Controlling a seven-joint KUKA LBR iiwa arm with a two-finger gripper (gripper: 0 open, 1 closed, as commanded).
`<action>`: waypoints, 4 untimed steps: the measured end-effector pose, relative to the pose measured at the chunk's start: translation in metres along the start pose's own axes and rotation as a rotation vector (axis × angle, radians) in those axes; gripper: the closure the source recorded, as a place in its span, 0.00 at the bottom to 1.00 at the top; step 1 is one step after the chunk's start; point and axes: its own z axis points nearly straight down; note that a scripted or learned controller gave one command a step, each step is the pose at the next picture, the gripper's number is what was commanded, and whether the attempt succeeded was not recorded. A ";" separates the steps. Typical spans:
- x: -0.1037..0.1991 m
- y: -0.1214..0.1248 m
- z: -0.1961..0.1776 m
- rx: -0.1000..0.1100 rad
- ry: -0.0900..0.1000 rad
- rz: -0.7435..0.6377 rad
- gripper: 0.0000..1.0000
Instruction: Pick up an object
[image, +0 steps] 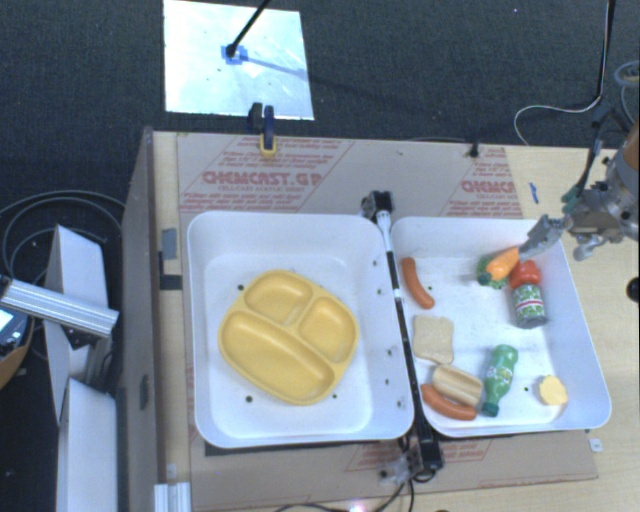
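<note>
**Gripper at the carrot, right bin**

The gripper (540, 236) sits low over the right bin's (585, 340) far side, right at the carrot (499, 266). I can't tell its grip from here. A bottle (528, 297) lies just beside the carrot. The left bin (215, 260) holds a yellow tray (287, 335).

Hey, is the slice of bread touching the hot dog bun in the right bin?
Touching. In the camera view the bread slice has its lower edge right against the top of the hot dog bun, with no white bin floor visible between them.
</note>
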 end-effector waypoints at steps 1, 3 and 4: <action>-0.005 0.084 0.094 0.003 0.001 -0.001 0.00; 0.019 0.052 0.190 0.000 0.001 -0.002 0.00; 0.018 0.052 0.179 0.000 0.001 -0.003 1.00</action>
